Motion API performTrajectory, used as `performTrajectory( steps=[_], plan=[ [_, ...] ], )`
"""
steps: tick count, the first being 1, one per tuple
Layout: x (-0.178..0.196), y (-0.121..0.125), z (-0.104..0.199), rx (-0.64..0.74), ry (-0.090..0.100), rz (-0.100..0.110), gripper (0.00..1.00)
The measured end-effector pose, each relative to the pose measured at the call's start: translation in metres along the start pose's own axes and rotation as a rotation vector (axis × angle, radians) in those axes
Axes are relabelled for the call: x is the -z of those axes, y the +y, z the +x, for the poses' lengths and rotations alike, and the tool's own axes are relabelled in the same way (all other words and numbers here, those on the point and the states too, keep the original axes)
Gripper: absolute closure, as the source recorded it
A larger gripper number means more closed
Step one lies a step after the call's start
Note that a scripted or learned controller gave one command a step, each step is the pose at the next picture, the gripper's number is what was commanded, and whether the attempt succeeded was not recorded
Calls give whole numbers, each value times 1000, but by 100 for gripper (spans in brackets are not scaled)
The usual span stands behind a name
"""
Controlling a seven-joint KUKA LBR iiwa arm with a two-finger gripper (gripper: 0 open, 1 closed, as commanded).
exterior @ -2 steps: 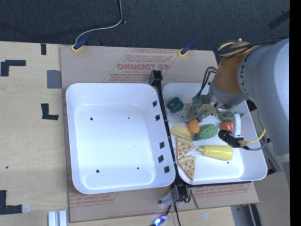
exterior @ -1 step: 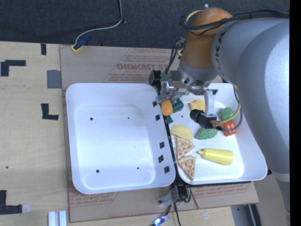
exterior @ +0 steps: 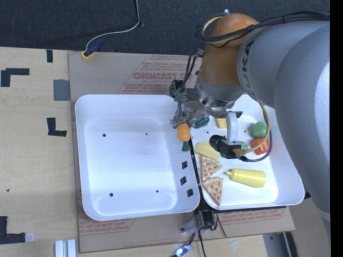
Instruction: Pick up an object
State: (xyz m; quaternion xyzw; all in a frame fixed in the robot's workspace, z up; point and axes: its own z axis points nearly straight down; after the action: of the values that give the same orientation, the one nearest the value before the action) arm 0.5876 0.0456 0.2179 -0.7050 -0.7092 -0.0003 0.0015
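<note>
Fingers of the gripper (exterior: 185, 123) closed on a small orange object (exterior: 184, 132) at frame centre, over the bins' shared rim (exterior: 188, 162) — pinched near its top; could slip and drop.

We note two white bins (exterior: 86, 143) on a tan bench (exterior: 32, 159) with black marks. The arm (exterior: 289, 63) is grey, banded orange. Toys: a yellow bottle (exterior: 247, 177), a green piece (exterior: 259, 128), an orange carrot (exterior: 184, 132), and tan pizza slices (exterior: 210, 167) dotted red.
</note>
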Motion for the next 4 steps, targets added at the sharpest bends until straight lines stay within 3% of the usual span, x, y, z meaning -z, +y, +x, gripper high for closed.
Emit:
performTrajectory(
  steps=[1,2,3,4],
  plan=[
    [-6,-2,31,-2,-2,2,100],
    [27,-25,110,5,1,-1,100],
    [90,-107,161,5,1,0,100],
    [289,-103,142,-4,4,-18,100]
  ],
)
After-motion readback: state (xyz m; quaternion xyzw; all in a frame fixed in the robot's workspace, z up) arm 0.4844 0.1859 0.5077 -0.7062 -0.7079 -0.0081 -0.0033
